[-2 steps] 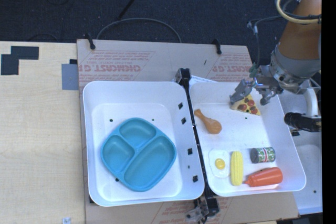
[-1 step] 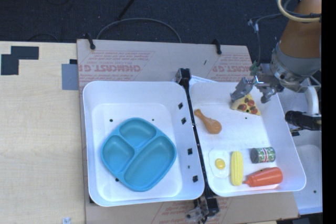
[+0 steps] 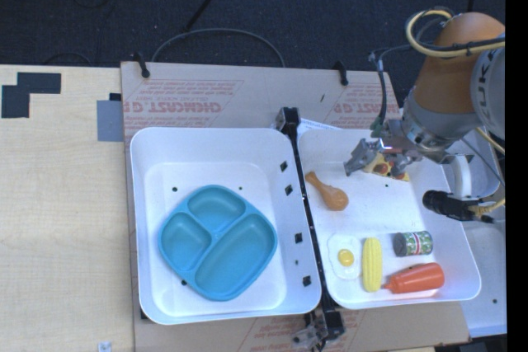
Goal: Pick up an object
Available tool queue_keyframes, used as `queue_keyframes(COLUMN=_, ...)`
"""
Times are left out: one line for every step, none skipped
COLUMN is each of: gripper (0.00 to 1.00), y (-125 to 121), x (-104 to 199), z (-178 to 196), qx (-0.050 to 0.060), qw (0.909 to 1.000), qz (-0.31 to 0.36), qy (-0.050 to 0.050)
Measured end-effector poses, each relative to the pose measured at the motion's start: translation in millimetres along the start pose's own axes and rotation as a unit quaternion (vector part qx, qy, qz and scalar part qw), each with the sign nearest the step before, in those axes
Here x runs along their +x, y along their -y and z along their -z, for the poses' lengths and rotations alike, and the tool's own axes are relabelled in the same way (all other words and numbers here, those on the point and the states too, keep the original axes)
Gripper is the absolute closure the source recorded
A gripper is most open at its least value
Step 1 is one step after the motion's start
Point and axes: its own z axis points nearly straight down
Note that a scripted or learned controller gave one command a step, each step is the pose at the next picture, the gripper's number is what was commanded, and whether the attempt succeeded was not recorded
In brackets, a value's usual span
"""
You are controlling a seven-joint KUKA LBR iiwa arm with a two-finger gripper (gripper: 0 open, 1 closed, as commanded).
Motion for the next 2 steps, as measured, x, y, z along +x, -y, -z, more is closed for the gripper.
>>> queue_keyframes(gripper=0.0, y=-2.9, x=2.4, z=-65.7, qx=0.0, qw=1.0, qz=0.0, qy=0.0)
queue_keyframes(gripper=0.0, y=-3.1, x=3.4, z=-115.7, qx=-0.003, qw=1.0, qz=-0.001, qy=0.001)
